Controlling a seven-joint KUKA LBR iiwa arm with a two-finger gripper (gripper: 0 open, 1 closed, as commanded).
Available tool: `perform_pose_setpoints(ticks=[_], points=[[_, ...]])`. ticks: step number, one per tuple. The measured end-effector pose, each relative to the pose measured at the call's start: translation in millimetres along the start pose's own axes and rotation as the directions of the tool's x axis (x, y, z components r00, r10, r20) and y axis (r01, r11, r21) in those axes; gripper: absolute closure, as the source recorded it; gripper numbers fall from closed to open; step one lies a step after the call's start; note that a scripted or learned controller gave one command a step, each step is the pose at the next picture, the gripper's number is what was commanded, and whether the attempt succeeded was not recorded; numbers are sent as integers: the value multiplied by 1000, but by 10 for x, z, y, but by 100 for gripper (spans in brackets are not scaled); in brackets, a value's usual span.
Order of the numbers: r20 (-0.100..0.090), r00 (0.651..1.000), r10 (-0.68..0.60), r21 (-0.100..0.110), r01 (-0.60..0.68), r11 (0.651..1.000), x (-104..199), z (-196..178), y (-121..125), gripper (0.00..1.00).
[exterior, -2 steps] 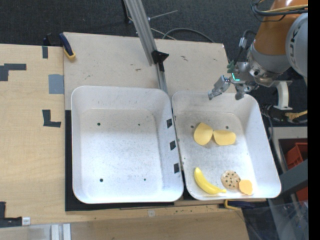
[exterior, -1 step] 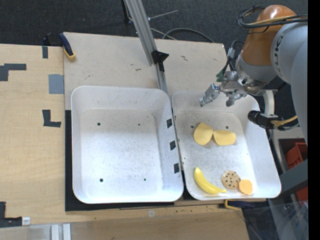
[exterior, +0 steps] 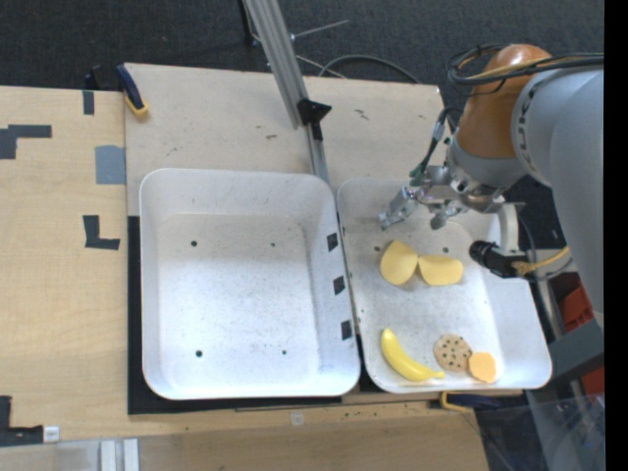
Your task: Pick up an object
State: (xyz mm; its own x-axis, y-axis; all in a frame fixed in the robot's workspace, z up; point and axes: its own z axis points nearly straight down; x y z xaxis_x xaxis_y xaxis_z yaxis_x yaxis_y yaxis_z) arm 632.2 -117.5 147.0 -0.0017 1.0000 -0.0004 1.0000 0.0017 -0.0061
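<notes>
- Gripper hung over far part of right bin, fingers spread apart, nothing between them.
- Held nothing; pick not yet made, by the look of it.
- Nearest targets: two pale yellow pieces, touching side by side mid-bin — rounder piece on the left, flatter piece on the right.
- Both lay just beside the gripper, on the side toward the bin's near rim; rounder piece almost straight below the fingertips in the picture, flatter piece a shade to the right.
- Flatter piece's long axis ran roughly left-right across the bin; rounder piece showed no clear long axis.
- Banana lay near the front rim, well apart from the gripper, long axis slanting from upper left to lower right.
- Cookie and orange disc sat touching each other, just right of the banana's tip.
- Left bin stood alongside, on the same surface.
- Judged next move: short shift toward near rim, then descent onto rounder piece; fingers would need to straddle it without catching its neighbour.
- Risk: touching pieces could be nudged apart or jammed together on closing.
</notes>
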Motion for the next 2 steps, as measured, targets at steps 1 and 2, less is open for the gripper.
perform_pose_setpoints(ticks=[1,2], points=[[0,1000,0,1,0,1000,11,546,-15,0],[0,1000,-2,-3,2,1000,17,410,0,100]])
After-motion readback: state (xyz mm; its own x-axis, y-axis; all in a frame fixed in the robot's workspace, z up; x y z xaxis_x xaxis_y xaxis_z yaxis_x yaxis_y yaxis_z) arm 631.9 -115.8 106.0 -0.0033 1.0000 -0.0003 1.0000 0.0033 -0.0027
